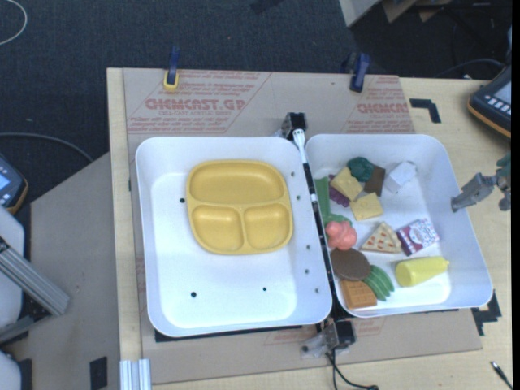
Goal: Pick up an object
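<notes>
The gripper (478, 192) hangs at the right bin's (455, 218) right rim; whether its jaws are apart or together I cannot tell. The yellow bottle (421, 270) near that bin's front right corner looks the cleanest pick, standing apart. Elsewhere the toys crowd together, and the yellow tray (240, 205) fills the left bin (162, 242).

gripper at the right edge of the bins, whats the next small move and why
Probably a move left, over the right bin. The gripper sits at that bin's right rim with nothing between its fingers, while the toy food lies further left, the yellow corn piece and the small red-and-white packet nearest.
</notes>
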Robot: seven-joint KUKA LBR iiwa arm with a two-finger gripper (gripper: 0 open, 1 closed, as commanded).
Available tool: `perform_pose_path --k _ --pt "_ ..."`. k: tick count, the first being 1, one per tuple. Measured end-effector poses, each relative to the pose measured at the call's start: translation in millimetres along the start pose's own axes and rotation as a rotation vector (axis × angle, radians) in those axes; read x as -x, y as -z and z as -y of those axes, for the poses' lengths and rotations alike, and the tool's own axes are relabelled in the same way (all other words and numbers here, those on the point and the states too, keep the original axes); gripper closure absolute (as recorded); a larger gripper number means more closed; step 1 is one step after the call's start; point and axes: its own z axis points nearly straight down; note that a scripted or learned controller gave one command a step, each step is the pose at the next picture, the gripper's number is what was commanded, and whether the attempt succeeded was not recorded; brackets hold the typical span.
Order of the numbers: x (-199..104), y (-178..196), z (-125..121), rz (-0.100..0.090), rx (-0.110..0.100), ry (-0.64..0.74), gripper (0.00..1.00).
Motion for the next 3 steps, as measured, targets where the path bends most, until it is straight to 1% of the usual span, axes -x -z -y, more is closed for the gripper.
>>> perform_pose_path --k 1,2,3 --pt "-2 -59 -8 -0.003 -0.006 0.0 0.0" --pt "-7 -118 -16 -0.004 -0.006 0.001 0.0" --pt "-16 -165 -12 -0.004 -0.007 0.0 0.0"
